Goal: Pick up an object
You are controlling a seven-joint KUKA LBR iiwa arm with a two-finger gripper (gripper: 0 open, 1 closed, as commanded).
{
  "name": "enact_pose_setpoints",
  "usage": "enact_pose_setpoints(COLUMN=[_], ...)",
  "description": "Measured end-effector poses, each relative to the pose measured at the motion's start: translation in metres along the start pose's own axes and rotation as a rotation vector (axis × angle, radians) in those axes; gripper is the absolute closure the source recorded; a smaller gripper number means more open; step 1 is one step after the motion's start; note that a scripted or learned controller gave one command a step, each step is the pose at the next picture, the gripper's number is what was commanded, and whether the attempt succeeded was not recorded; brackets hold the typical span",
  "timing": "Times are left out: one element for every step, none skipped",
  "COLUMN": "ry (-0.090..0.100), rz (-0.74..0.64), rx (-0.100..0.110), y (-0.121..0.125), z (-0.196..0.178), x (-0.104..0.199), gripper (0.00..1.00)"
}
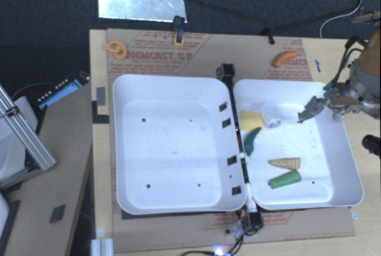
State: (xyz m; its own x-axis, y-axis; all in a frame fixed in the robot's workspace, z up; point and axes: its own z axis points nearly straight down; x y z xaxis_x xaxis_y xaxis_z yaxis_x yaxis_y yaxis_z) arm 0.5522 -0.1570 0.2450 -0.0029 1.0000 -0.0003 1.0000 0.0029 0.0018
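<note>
Tool (308,111): above right-hand white bin (339,147), grip state unclear. Step: approach. Nearest: small clear plastic cup (271,118), just left. Next: descend onto it.

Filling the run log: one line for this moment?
gripper: above right bin, nothing seen held | in bin: green cylinder, tan cone, yellow piece
</note>
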Motion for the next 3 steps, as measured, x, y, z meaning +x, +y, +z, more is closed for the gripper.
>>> enact_pose_setpoints(ry=[-0.001, -0.008, 0.005], rz=[-0.003, 0.004, -0.013], rx=[-0.004, -0.018, 0.004], y=[0.001, -0.004, 0.019], z=[-0.011, -0.162, -0.093], x=[0.0, -0.038, 0.081], gripper=[1.0, 1.0, 1.0])
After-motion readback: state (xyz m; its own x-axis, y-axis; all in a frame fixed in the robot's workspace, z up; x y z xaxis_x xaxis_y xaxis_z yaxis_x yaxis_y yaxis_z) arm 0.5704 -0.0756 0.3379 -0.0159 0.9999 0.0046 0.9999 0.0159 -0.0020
